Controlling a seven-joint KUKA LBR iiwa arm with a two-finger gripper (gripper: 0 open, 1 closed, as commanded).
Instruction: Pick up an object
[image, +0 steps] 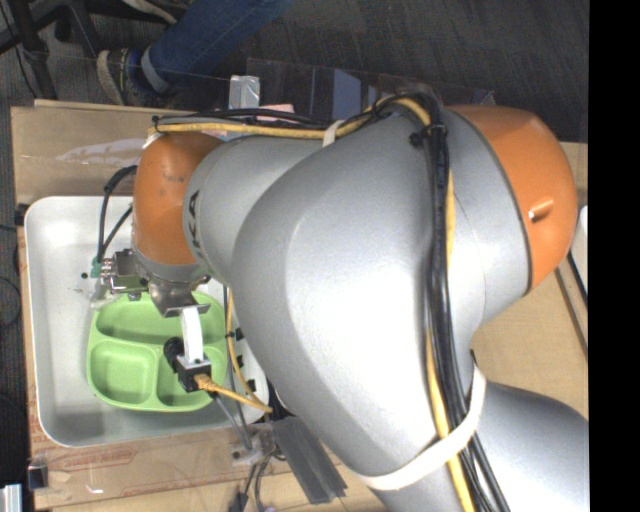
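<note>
A light green tray with compartments (125, 368) lies in the near half of the left white bin (50, 300). My gripper (168, 298) hangs low over the tray's far right part, below the orange wrist band (165, 205). The arm's bulk hides where it meets the tray, and I cannot tell whether it touches the tray. No object shows in its grasp.
The grey arm (380, 300) covers the right bin and most of the bench. The left bin's far half shows bare white floor (65, 240). A person's shoe and jeans leg (135, 65) stand beyond the bench's far edge.
</note>
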